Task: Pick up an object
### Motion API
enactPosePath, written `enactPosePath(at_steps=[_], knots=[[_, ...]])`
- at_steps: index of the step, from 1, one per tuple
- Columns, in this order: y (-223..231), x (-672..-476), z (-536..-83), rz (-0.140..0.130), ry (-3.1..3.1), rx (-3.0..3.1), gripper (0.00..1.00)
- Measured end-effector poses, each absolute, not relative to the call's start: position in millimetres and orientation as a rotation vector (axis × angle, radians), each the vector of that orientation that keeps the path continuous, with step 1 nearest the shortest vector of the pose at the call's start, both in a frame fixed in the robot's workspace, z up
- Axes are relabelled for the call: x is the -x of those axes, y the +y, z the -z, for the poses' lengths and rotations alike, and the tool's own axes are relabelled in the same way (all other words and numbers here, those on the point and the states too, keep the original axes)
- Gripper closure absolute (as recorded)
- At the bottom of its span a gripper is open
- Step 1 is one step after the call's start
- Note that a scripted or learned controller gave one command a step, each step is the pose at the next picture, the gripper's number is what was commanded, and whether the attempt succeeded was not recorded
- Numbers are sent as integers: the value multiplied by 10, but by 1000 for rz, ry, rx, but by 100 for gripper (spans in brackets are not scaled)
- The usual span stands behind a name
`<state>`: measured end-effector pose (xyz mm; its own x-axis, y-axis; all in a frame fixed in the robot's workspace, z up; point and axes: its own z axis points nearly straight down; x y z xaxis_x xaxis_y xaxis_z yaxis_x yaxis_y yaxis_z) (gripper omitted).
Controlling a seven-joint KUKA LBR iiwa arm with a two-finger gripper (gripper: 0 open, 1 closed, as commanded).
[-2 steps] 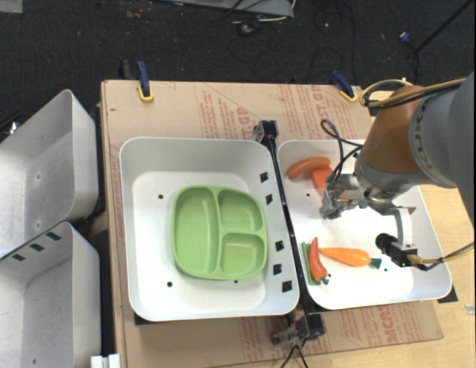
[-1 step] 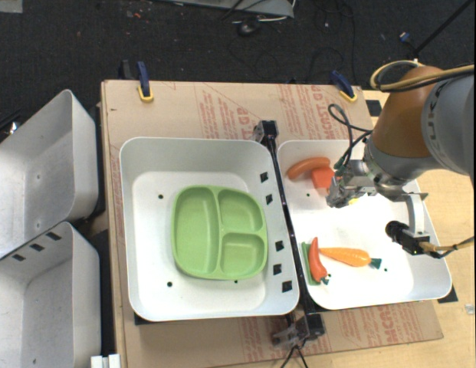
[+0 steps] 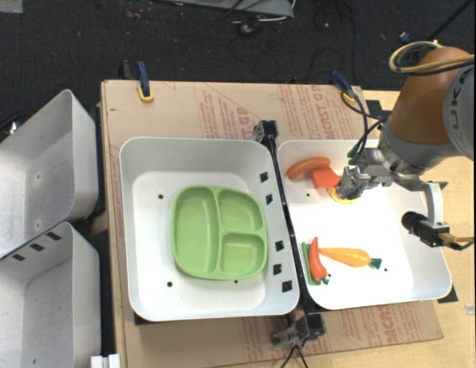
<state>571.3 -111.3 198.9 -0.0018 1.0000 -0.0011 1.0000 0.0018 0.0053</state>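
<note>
My gripper [image 3: 349,187] is low in the right bin [image 3: 421,282], near its far side, directly over a small yellow object [image 3: 343,198] whose edge peeks out beneath it. Just to its left lie an orange sausage-shaped toy [image 3: 306,166] and a red-orange block [image 3: 324,178]. Nearer the front of that bin rest a yellow-orange carrot with a green tip [image 3: 348,257] and a red chilli with a green stem [image 3: 316,260]. The gripper's body hides its fingers.
The left bin [image 3: 146,205] holds a green divided plate [image 3: 220,232]. Spare white bins [image 3: 38,205] stand off the bench at the left. A black divider with clips [image 3: 280,213] runs between the two bins. The arm's orange band [image 3: 429,90] looms over the right bin's far corner.
</note>
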Motion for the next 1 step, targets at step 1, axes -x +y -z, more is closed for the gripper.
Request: enactPosePath(at_steps=[1], knots=[[-1114, -5718, -2054, -1, 2222, -2219, 100]])
